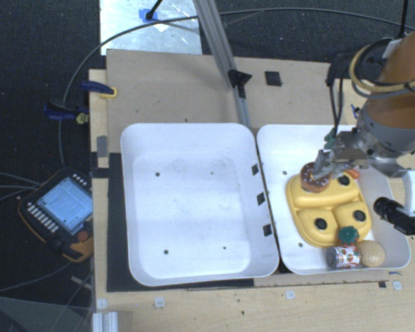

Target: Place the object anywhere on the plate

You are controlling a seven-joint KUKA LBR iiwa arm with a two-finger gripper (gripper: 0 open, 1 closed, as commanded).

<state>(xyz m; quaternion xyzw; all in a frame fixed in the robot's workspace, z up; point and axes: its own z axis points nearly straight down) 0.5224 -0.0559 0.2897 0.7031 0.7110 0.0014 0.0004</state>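
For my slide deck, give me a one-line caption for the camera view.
KUKA arm's pincer over a brown ring-shaped object on the yellow plate in the right bin, small can beside it.

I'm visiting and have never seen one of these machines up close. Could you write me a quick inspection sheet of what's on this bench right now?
Surface: brown bench bearing two white bins; left bin, right bin.
Job's things: yellow plate with dark spots in the right bin; a brown round object at the plate's upper left end, under the gripper.
Clutter: small can, green piece and pale ball at the right bin's near edge.
Grippers: over the brown object; grip cannot be judged.
Cables: black cables loop over the floor; yellowish hose on the arm.
Surroundings: handheld controller on the floor at left, blue clamps, metal pole.
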